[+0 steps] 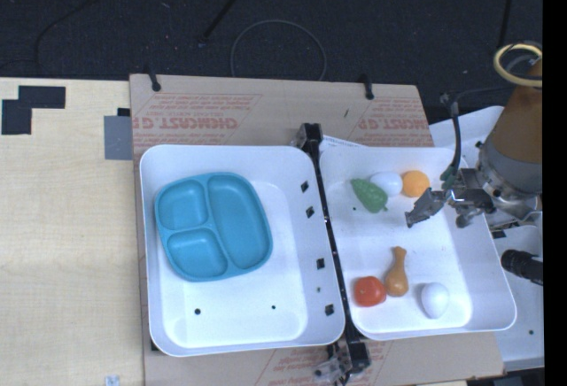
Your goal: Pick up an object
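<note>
Gripper (440, 204) hangs over right bin (483, 304), fingers spread, nothing between them. Green item (369, 195), white ball (387, 182) and orange ball (415, 183) sit near its 10 o'clock; red ball (369, 290), brown drumstick (397, 273), white egg (433, 299) toward 6-7 o'clock. Blue divided plate (213, 225) in left bin (230, 331).

A KUKA iiwa arm (518, 132) shows an orange-tan band above its grey metal wrist, a yellow ring looped at the band's top. Beneath that band, a black cable trails alongside, and the dark grey end effector (423, 209) juts out on angular metal fittings.
</note>
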You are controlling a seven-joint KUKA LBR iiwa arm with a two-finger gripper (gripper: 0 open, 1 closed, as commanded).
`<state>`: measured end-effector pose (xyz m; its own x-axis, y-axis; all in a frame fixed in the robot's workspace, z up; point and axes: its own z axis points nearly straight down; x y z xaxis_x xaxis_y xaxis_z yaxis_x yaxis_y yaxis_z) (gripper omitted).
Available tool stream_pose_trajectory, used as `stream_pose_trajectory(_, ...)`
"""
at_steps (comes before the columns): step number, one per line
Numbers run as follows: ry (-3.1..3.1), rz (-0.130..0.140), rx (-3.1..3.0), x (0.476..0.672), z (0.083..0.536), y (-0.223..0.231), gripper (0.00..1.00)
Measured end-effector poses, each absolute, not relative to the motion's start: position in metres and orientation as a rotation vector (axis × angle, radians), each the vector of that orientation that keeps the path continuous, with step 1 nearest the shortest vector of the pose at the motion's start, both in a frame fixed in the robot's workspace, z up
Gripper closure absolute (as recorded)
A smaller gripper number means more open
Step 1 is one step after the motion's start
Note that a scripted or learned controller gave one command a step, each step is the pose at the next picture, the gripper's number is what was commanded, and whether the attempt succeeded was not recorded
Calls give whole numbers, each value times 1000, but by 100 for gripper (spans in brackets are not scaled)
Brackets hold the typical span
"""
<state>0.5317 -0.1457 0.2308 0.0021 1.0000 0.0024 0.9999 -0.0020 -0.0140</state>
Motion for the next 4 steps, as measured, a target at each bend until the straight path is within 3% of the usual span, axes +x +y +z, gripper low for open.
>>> stream_pose_trajectory(1,-2221,2,-2221,534,237,-146,0)
stream_pose_trajectory(4,-2218,3,-2220,524,86,-146,0)
